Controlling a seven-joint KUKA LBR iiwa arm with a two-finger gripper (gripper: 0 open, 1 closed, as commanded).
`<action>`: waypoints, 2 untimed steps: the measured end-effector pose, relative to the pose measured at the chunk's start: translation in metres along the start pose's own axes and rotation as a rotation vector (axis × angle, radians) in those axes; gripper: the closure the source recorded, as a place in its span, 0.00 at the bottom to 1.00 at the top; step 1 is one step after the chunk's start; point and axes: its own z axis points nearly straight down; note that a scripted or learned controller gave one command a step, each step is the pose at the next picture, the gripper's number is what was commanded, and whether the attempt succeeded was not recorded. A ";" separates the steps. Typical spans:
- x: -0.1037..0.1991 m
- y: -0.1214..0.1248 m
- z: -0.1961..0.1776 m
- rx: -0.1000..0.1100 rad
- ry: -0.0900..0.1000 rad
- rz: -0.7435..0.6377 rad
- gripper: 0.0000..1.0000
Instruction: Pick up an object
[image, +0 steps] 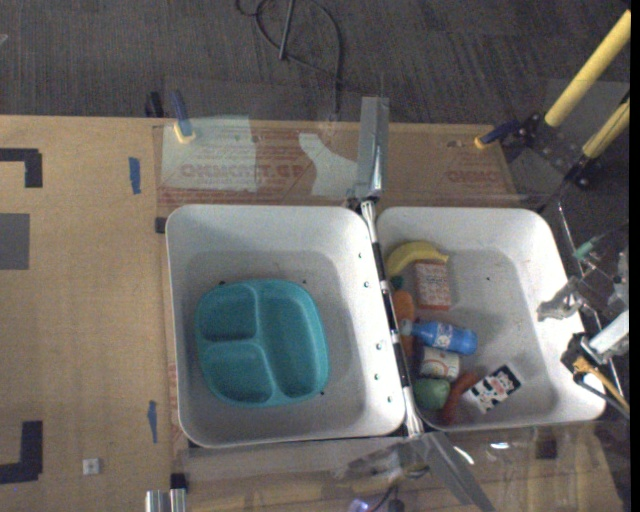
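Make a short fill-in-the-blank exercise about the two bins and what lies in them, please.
1. The teal tray lies in the ____ bin.
2. The banana lies in the ____ bin.
3. The bottle is blue with a ____ cap.
4. The tray has ____ compartments.

Missing words: left; right; yellow; three

Smooth, seemingly plastic teal tray (262, 341); matt white bins (200, 240)

Illumination is moderate and even, with a cool colour cast. The white bins (190, 250) appear bright with soft shadows. Overall sharpness is slightly soft.
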 end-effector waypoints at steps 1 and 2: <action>0.155 0.051 0.012 -0.002 0.000 -0.063 0.00; 0.105 0.054 -0.182 -0.002 -0.001 0.122 0.00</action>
